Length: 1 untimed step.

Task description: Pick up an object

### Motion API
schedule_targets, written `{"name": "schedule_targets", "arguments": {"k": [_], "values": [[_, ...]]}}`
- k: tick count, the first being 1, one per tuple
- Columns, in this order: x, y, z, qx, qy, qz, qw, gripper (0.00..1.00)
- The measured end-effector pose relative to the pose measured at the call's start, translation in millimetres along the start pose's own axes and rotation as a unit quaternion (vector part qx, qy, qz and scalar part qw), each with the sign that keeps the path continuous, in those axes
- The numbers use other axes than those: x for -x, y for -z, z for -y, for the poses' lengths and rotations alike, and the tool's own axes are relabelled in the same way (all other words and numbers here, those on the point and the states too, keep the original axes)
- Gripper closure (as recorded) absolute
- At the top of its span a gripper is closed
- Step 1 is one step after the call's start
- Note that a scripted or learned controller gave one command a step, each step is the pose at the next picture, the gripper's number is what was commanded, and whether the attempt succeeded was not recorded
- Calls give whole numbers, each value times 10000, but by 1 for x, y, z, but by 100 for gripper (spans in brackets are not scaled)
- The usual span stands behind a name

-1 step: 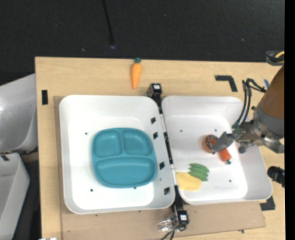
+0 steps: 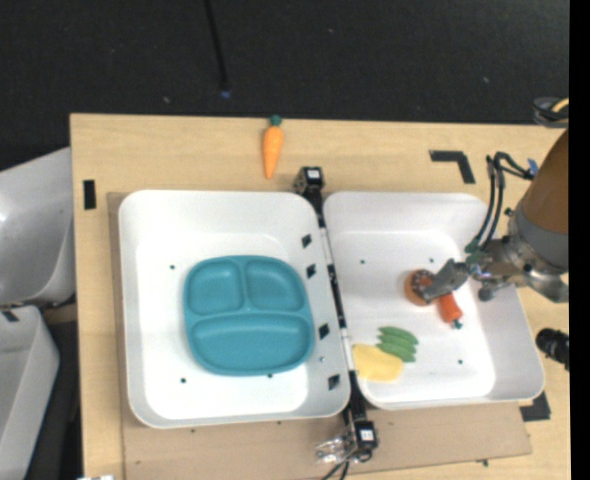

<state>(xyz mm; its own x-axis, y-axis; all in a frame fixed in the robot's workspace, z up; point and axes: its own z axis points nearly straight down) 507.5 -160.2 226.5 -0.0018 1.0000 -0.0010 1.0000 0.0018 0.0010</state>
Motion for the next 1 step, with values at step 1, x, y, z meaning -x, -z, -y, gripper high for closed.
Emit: {"name": "schedule_targets", "arguments": {"k": [1], "values": [[-3,-53,-10,-19,-8,-3,10000,0]]}}
